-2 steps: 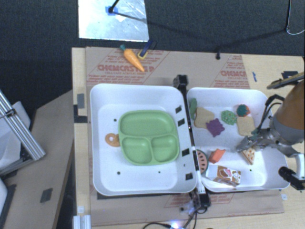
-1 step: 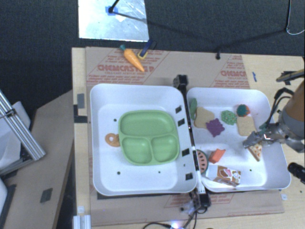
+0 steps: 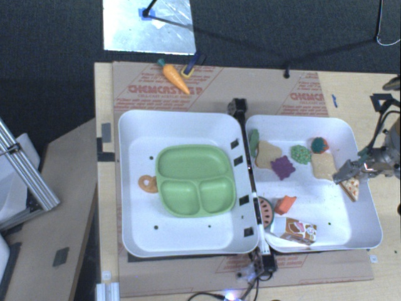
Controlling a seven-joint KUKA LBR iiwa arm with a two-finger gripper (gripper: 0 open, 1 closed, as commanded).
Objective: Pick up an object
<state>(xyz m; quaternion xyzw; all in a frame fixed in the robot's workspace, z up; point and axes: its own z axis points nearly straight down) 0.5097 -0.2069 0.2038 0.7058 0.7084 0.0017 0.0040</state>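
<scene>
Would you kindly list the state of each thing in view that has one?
gripper: low over the right bin's right edge, above the pizza slice.
green divided plate: upright in the left bin, compartments bare.
pretzel: flat, left of the plate.
toy carrot: lying on the cardboard outside the bins.

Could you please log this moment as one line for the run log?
gripper: right bin's right edge, over pizza slice toy | grasp: unconfirmed | green divided tray: left bin | toy carrot: outside bins

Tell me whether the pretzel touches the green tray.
Apart. The camera view shows white bin floor between the pretzel and the green tray rim.
</scene>
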